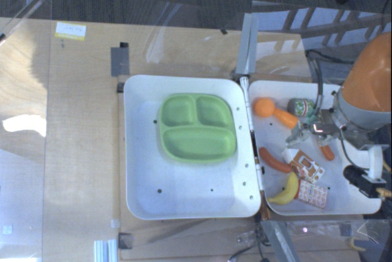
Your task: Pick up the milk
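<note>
The milk (308,180) is a small carton with orange and white print. It lies flat near the front of the right bin (361,209), beside a banana (286,191). My gripper (308,130) hangs over the middle of that bin, just above and behind the carton's upper end. Nothing is visibly held in it. The grey arm with its orange band (370,80) comes in from the right and covers the bin's right part.
The right bin also holds an orange (264,107), a carrot (285,117), a green-labelled can (300,108), a red sausage (275,160) and a small red piece (327,152). The left bin (141,193) holds a green divided plate (197,128).
</note>
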Robot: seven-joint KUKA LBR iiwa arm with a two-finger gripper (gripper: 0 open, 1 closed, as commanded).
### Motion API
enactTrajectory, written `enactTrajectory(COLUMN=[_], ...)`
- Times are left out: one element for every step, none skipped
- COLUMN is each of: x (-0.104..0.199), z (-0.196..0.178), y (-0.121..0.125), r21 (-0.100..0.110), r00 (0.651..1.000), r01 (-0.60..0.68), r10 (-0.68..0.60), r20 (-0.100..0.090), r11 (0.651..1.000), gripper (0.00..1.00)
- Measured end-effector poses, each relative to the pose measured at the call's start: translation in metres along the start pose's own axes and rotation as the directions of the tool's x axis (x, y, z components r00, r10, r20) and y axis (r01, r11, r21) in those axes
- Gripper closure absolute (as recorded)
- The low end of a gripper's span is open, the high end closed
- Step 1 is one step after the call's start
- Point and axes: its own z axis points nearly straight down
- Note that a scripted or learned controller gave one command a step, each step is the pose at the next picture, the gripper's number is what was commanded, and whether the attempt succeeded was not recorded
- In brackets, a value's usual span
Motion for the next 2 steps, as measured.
enactTrajectory(x=[-0.029,-0.0278], z=[0.1047,0.0957], y=[-0.001,0.0005], r21=[-0.018,-0.02], r00=[0.98,0.98], r01=[0.198,0.201], r10=[-0.197,-0.2], r20=[0.008,0.008], r11=[0.98,0.979], gripper=[0.0,1.0])
